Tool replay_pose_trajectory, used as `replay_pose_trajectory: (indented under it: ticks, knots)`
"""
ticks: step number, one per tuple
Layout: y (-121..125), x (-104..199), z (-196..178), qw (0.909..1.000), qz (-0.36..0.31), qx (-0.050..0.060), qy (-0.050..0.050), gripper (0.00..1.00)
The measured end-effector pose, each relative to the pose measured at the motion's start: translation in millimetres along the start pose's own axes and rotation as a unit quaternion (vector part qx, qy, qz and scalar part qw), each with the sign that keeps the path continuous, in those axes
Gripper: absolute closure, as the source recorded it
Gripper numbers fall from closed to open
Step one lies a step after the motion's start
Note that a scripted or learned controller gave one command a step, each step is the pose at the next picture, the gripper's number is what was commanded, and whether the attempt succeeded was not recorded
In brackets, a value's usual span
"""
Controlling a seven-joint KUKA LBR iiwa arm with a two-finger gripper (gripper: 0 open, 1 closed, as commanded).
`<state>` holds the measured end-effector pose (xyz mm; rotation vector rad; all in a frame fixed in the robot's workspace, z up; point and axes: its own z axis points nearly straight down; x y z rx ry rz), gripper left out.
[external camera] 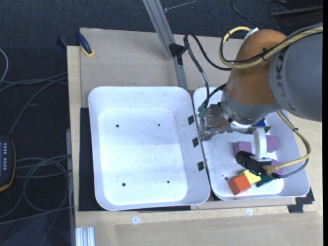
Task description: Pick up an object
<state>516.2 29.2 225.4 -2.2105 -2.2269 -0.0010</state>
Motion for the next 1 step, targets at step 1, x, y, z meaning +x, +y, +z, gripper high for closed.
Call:
replay_pose_trajectory:
  ticks: [1]
  knots:
    - [5.2,47.8,-7.6,1.0000,0.000,-0.002,0.000,1.00]
